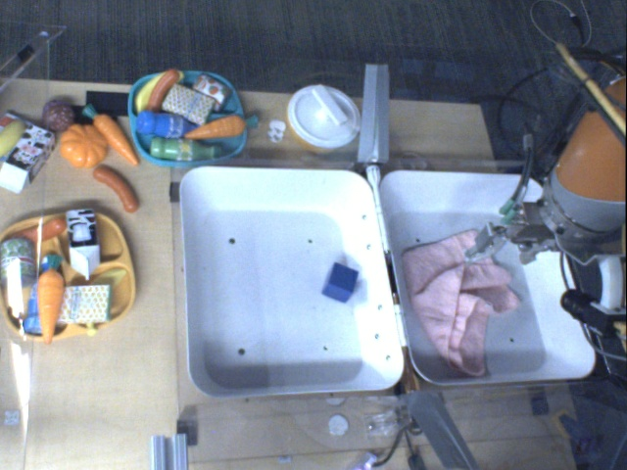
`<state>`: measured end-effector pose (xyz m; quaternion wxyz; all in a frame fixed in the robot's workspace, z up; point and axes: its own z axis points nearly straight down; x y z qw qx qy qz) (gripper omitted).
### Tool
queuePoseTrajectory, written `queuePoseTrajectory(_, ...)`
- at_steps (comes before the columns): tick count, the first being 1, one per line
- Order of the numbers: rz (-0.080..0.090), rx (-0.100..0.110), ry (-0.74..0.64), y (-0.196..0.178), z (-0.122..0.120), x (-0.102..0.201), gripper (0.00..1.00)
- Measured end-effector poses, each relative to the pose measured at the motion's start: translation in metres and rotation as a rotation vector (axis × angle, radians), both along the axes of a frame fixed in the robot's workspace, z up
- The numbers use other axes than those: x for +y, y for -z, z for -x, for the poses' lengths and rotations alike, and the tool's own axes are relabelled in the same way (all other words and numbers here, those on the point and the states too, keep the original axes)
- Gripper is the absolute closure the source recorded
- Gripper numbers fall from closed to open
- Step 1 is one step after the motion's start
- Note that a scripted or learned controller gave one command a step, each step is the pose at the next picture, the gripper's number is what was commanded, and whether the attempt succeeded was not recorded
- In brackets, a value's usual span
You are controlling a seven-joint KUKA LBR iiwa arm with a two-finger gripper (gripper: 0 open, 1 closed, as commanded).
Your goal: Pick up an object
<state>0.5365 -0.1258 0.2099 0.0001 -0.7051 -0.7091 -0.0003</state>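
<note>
The left bin (pixel 284 194), centre frame, holds one small blue cube (pixel 341 282) toward its right side. The right bin (pixel 558 355) holds a crumpled pink cloth (pixel 456 297) in its left half. The arm (pixel 588 179) enters at the right edge, and its gripper (pixel 505 243) sits at the cloth's upper right margin. Whether the fingers are open or closed cannot be told. Judged step: approach to grasp the cloth. The next move calls for descending onto a raised fold, closing on the fabric, then lifting vertically.
</note>
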Motion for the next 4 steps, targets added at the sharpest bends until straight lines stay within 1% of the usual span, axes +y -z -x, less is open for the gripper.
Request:
queuePoseTrajectory(1, 0.0, -0.003, 0.019, 0.111, -0.007, -0.005, 0.0)
queuePoseTrajectory(2, 0.005, -0.018, -0.134, 0.117, -0.044, 0.015, 0.0)
queuePoseTrajectory(3, 0.005, -0.025, -0.137, 0.105, -0.046, 0.016, 1.0)
queuePoseTrajectory(4, 0.002, -0.004, -0.189, 0.004, -0.107, 0.056, 1.0)
